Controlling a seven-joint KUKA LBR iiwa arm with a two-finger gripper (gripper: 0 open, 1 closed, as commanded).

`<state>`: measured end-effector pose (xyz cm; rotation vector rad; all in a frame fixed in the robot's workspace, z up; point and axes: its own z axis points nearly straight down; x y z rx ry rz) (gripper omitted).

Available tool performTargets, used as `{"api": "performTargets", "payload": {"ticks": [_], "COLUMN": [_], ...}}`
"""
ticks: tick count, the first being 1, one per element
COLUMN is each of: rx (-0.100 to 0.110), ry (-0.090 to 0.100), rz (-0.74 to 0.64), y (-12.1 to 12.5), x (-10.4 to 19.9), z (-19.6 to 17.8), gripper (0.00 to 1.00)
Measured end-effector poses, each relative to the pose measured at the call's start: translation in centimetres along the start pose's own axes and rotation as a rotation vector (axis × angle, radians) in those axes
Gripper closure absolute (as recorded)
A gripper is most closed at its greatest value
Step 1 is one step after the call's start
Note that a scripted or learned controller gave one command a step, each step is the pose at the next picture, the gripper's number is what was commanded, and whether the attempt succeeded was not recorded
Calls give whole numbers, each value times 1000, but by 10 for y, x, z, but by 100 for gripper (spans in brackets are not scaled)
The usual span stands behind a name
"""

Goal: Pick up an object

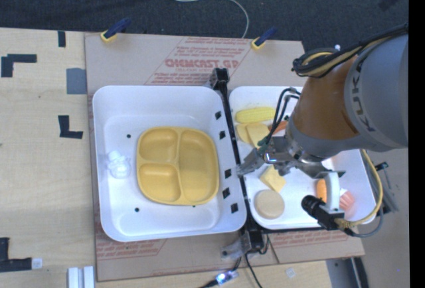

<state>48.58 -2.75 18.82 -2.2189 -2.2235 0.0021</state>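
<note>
Grey arm (345, 114) hides the end effector (275, 162); grip state unreadable, seemingly descending toward a yellow wedge (272, 180) just below.

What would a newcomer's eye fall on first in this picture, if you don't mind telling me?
Most likely the big grey arm with its orange band, reaching in from the right and hanging over the right bin, where it covers part of a cluster of toy food such as a yellow corn cob and a round beige piece. Next comes the yellow divided plate, lying in the middle of the left bin.
</note>
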Motion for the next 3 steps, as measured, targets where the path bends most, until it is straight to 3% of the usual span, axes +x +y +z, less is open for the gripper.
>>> {"api": "performTargets", "payload": {"ticks": [1, 2, 3], "rx": [4, -10, -10], "ry": [1, 3, 2], "rz": [0, -7, -6], "y": [1, -2, 15], "x": [0, 57, 103], "z": [-5, -126, -216], "gripper": [100, 100, 100]}}
